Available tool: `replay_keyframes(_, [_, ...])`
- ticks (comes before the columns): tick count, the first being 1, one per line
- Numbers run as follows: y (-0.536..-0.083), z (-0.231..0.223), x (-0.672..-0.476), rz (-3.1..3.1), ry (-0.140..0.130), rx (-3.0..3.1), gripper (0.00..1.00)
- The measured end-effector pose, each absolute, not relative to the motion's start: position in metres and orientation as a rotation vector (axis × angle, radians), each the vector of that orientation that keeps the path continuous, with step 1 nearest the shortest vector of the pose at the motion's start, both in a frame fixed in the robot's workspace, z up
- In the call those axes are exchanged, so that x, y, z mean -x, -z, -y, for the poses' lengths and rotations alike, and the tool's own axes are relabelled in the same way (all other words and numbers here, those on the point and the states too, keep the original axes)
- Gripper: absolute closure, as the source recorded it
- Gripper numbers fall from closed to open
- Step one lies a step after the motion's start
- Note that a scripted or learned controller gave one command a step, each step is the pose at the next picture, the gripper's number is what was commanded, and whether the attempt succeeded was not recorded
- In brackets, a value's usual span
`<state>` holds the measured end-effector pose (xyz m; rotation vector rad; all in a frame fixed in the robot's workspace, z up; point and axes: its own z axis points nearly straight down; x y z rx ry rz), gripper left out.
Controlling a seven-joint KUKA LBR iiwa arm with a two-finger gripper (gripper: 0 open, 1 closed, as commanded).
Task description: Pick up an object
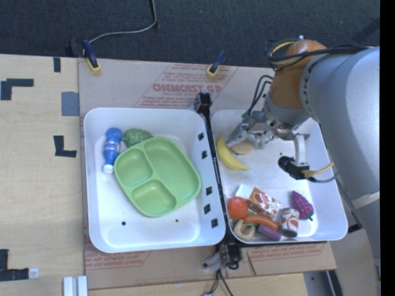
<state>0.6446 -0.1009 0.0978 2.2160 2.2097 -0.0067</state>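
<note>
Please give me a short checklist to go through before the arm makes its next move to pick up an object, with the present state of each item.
1. Gripper is over the right bin: ok, it sits in the far left part of that bin.
2. A target lies close: ok, the banana lies just beside the gripper, and a pale object is right under it.
3. Something already held: cannot tell, the view from above hides this.
4. Banana free of other items: ok, the pile with the tomato and the purple grapes lies apart, at the near side.
5. Left bin contents out of the way: ok, the green tray, blue bottle and broccoli lie across the divider.
</note>
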Motion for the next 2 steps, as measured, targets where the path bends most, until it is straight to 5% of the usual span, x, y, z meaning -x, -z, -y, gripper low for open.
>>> replay_keyframes(1, [-0.0892, 0.1021, -0.6433, -2.203, 0.003, -2.212, 0.0])
replay_keyframes(2, [-0.0976, 0.0982, -0.6426, -2.212, 0.002, -2.215, 1.0])
